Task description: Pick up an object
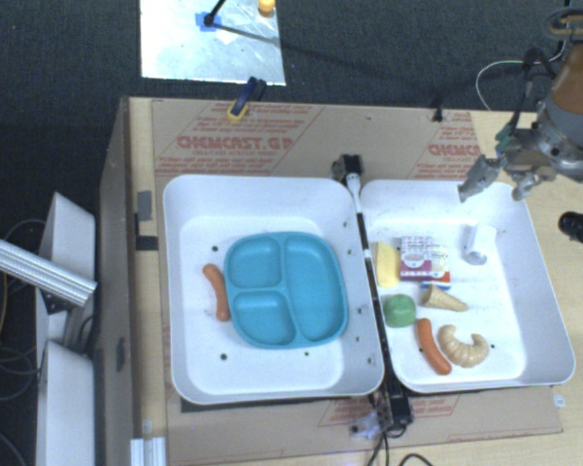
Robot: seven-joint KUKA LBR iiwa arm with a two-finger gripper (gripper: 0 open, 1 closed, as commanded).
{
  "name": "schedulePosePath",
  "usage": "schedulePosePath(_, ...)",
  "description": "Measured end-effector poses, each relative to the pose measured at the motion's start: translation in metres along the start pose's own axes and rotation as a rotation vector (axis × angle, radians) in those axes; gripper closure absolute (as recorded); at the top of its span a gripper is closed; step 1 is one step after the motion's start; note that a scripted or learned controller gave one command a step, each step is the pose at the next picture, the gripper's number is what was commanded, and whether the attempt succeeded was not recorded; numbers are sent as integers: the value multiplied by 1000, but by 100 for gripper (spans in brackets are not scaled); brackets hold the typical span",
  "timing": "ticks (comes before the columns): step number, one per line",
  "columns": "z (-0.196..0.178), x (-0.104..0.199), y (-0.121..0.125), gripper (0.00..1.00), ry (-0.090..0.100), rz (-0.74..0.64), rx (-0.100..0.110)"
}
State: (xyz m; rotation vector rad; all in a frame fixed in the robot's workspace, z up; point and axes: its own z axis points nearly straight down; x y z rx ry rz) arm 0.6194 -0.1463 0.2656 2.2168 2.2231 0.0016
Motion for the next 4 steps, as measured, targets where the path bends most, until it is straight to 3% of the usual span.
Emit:
schedulePosePath(1, 116, 48, -43, 0, 1, -1, 4)
schedulePosePath(2, 165, 44, -113, 0, 1, 2, 3)
schedulePosePath(3, 179, 41, -20, 0, 0, 0, -2)
schedulePosePath(4, 167, 41, -18, 100, -1, -2, -6)
